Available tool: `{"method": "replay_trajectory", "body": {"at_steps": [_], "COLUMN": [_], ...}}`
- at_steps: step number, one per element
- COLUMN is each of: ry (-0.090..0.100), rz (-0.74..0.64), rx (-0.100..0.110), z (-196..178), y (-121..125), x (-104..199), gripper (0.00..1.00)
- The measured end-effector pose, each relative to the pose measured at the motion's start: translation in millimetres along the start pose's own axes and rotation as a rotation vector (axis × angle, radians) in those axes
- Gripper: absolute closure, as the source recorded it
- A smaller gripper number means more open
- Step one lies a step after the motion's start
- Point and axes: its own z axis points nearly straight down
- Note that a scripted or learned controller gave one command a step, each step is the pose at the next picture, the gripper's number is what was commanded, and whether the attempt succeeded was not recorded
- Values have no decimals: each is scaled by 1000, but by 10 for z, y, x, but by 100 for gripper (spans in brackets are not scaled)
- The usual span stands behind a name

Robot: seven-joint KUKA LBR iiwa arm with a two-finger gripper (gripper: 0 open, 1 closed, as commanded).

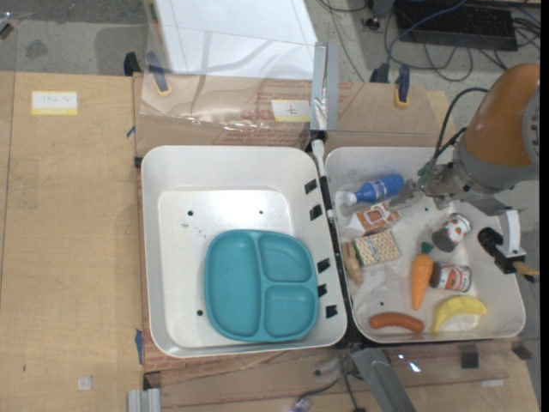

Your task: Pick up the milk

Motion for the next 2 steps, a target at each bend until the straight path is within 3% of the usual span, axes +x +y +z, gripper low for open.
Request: {"method": "replay_trajectory", "body": {"at_steps": [1,2], "ry": [7,10], "rz": [131,-71], "rx": [12,16], "z": [148,164], "y": [-113,113], "x": [714,785], "gripper": [0,0]}}
